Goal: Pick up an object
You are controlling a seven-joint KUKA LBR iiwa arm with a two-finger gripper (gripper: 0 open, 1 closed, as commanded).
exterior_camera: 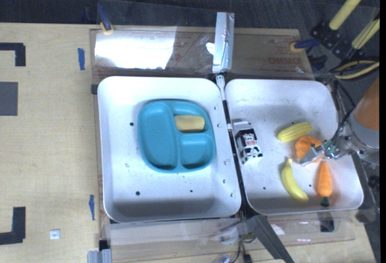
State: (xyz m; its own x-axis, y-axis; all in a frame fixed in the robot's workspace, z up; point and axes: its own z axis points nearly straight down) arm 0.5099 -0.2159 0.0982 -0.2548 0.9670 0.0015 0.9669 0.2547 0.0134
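Gripper tip (321,151) sits low in the right-hand shallow white bin (265,96), right against a small orange plastic piece (303,146), and we cannot tell from this slanted view what it has, if anything, in its grasp; the metal at the tip is a small bright blur. We judge the step in hand to be the reach or the closing on a thing, not the lift, since nothing is seen clear of the bin floor. Near the tip lie a yellow toy corn cob (294,131), a yellow toy banana (293,181) and an orange toy carrot with a green end (324,180), any of which could serve as the object to pick. The next move, we think, calls for a firm close on one piece and a straight rise, without dragging its neighbours. A small black-and-white printed card (247,143) lies by the dividing wall. In the left white bin (114,135) rests a blue divided plastic tray (166,135) holding a pale yellow block (189,123). Much of the grey arm (365,129) is cut off at the right edge.
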